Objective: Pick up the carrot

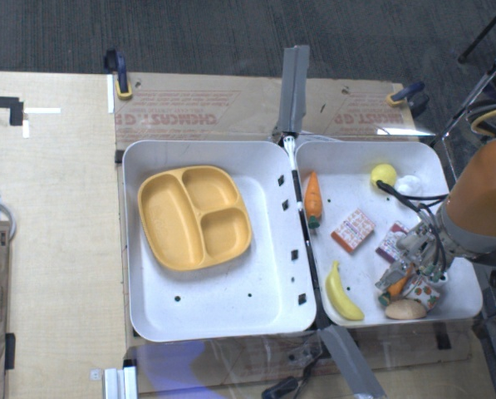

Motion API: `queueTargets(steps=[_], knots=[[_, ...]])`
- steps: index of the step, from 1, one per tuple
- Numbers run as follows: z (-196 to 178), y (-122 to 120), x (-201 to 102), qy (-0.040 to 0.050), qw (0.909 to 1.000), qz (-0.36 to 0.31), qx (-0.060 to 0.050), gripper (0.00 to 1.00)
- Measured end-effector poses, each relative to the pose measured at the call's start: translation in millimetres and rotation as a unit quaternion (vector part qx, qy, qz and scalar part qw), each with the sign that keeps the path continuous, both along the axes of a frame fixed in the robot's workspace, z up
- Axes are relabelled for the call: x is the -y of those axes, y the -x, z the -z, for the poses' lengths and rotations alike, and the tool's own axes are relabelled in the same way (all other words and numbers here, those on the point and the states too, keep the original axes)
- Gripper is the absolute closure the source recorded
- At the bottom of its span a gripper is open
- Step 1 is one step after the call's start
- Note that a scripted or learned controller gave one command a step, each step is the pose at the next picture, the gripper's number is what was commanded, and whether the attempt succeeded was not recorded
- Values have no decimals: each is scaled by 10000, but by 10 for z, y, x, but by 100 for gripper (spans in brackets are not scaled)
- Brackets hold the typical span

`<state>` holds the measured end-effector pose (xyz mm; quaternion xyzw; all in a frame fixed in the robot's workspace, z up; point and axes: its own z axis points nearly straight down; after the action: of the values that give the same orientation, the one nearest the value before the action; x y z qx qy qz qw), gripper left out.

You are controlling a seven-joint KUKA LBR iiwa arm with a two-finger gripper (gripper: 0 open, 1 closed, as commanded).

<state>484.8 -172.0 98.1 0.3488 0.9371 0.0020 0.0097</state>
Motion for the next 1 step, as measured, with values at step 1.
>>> queueTargets(steps=[1], knots=[[3, 9, -244, 46, 9955, -945, -4, 0]])
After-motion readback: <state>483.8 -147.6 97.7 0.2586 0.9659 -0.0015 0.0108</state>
